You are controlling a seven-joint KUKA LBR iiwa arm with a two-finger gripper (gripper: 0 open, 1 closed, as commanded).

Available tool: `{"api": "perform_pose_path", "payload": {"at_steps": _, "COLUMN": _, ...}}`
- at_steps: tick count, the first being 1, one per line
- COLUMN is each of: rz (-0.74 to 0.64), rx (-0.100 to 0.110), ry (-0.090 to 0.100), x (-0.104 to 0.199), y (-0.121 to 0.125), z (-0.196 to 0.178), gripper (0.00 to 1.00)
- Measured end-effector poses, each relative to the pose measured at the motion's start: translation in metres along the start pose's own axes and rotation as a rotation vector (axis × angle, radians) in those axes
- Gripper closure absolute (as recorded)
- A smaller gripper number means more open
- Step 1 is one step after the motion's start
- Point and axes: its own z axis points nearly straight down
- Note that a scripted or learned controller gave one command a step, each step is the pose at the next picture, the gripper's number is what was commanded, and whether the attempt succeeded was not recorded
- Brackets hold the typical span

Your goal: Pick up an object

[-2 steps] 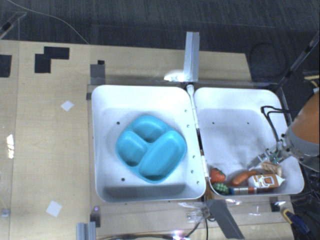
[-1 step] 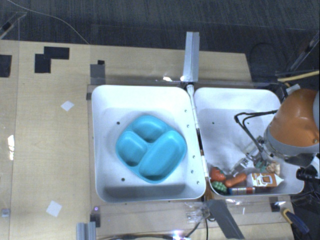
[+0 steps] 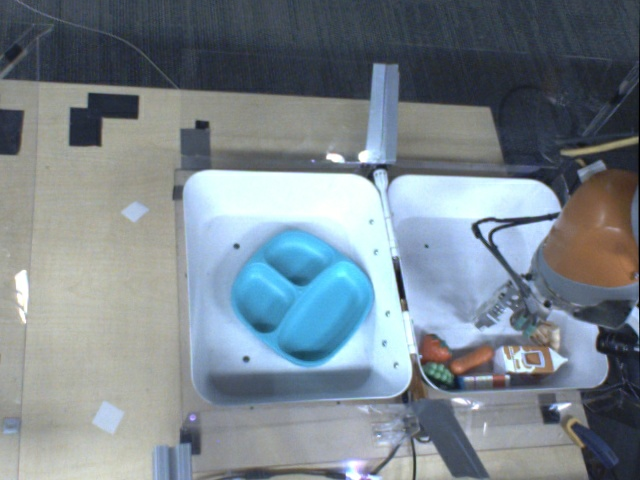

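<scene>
Worktop (image 3: 90, 298): light wood, carrying two white bins side by side. Left bin (image 3: 215, 268) holds a blue sectioned tray (image 3: 302, 295) near its centre. Right bin (image 3: 450, 218) has its objects crowded along the near wall.

Arm (image 3: 600, 248) enters from the right and hangs low over the right bin, with the jaws (image 3: 508, 313) just above and beside the pile. Cannot tell whether the jaws are spread or pressed together; nothing visibly sits between them.

Candidates: small carton (image 3: 530, 361), orange carrot-like piece (image 3: 472, 359), a red piece (image 3: 433, 348), a green piece (image 3: 436, 373).

Risks, as judged:
- Items are touching and lie against the wall, so a descent may land on two at once or strike the bin wall.
- The carton lies flat and may slip out.
- The rounded carrot piece may roll away.
- The black cable (image 3: 505, 243) near the wrist could snag.
</scene>
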Motion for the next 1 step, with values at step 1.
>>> {"api": "perform_pose_path", "payload": {"at_steps": 1, "rz": 0.000, "rx": 0.000, "ry": 0.000, "x": 0.0001, "y": 0.0000, "z": 0.0000, "gripper": 0.00}}
